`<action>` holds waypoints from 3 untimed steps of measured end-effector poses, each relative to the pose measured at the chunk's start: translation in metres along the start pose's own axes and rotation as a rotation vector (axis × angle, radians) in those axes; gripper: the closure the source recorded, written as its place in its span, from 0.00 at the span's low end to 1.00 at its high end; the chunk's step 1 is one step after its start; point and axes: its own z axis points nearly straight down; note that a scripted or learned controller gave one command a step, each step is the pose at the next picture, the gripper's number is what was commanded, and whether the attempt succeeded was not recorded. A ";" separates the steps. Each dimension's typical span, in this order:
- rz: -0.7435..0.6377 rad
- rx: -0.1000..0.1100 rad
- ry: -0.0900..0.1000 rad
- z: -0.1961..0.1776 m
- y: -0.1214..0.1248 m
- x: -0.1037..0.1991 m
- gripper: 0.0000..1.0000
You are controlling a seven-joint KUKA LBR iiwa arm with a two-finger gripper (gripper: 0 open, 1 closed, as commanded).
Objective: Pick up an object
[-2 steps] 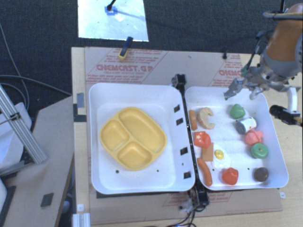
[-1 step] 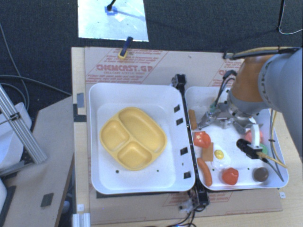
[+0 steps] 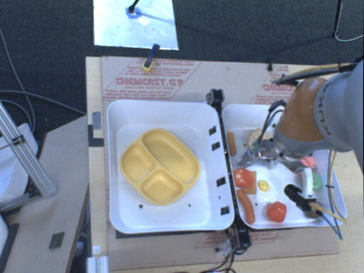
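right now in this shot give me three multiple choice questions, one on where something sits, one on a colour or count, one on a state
1. Where does the yellow tray lie?
A. in the left bin
B. in the right bin
C. on the floor

2. How many compartments does the tray have?
A. one
B. three
C. six

3. How is the tray lying?
A. flat, open side up
B. flipped upside down
C. standing on edge

Answers:
1. A, it rests on the floor of the left bin, while the gripper works over the right bin.
2. B, two ridges divide it into three hollows.
3. A, its hollows face the camera.
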 end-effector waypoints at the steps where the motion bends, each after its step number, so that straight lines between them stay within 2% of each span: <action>1: -0.007 -0.019 -0.004 -0.099 0.065 0.008 0.00; 2: 0.001 -0.002 0.005 0.002 0.043 -0.056 0.00; 3: -0.006 -0.016 -0.005 -0.045 0.113 -0.073 0.00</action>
